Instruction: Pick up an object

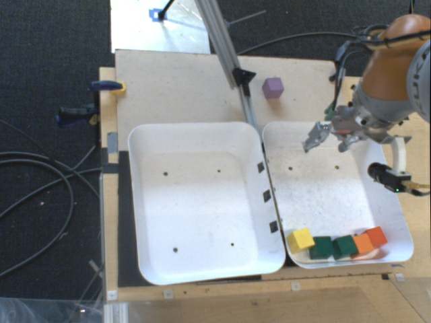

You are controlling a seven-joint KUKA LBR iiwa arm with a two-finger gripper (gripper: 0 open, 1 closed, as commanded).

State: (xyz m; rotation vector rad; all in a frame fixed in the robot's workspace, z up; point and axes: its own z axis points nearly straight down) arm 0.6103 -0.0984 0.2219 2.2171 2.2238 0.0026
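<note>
My gripper (328, 140) hangs above the upper part of the right bin (316, 187), its two fingers spread open with nothing between them. Along that bin's front wall lie several blocks in a row: a yellow block (300, 239), a dark green block (321, 247), a second green block (345, 245), an orange block (364, 243) and a red-orange block (376, 235). The gripper is well up-screen of this row and apart from it. A purple block (273, 87) sits on the bench behind the bins.
The left bin (195, 200) stands beside the right one. A slanted metal pole (225, 46) crosses the bench toward the gap between bins. A blue and yellow clamp (108, 86) grips the bench's left edge. Cables lie on the floor at left.
</note>
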